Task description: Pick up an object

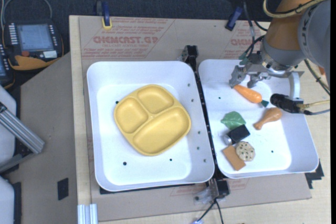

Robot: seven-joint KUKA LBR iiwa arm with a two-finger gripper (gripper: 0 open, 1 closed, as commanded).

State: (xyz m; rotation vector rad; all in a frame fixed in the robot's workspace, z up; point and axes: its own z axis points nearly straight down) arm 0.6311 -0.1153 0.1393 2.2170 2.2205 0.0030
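At the bottom of the frame, the near rims of the two bins are sitting side by side on the bench (52, 128), the left bin (105, 165) in the lower middle and the right bin (299, 157) in the lower right.

Nearest in the right bin, a brown cracker (231, 159) is lying with a cookie (245, 151) touching its upper right edge. Just above them a black block (239, 134) is resting against a green leaf (232, 119). To the right of the leaf, a drumstick (268, 117) is lying at a tilt, its thick end pointing to the upper right.

In the left bin, a yellow plate (152, 119) with three compartments is lying flat near the bin's middle, well apart from everything in the right bin.

Farther back in the right bin, a carrot (248, 94) is lying on the bin floor, its narrow end pointing to the upper left. The gripper (245, 79) is hovering just above it in the frame, fingers (234, 80) spread apart and grasping nothing; whether they are touching the carrot cannot be told. The arm (287, 23) is reaching in from the upper right, its orange band showing above the wrist.

At the far edge of the bench, a blue clamp (106, 14) is gripping the board at upper left. Beyond, a pendant (33, 40) is lying at the frame's left edge.
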